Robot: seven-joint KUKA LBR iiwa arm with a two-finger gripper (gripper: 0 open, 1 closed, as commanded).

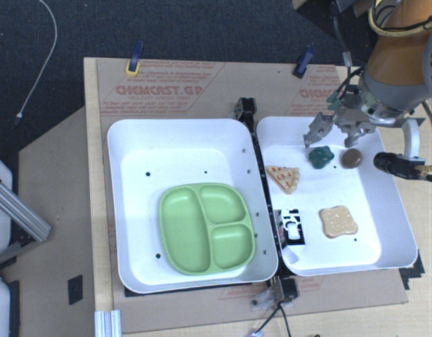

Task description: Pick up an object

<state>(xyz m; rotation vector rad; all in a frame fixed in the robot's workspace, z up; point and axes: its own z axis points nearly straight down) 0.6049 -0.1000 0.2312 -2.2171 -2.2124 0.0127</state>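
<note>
Two white bins are carried side by side on the bench [96, 188], whose board is printed "CHEMCAST GP" in red. Catalogued in the right bin [384, 251]: a small teal object [320, 156], rounded and lumpy, lying near the far edge directly beneath the pincer [335, 135], whose fingers are seen spread wide above it, gripping nothing.

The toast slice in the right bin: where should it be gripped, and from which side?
The toast slice lies flat on the floor of the right bin, apart from the other pieces. Probably best to come straight from above and pinch across its two opposite straight edges, since it is thin and has free space around it.
</note>
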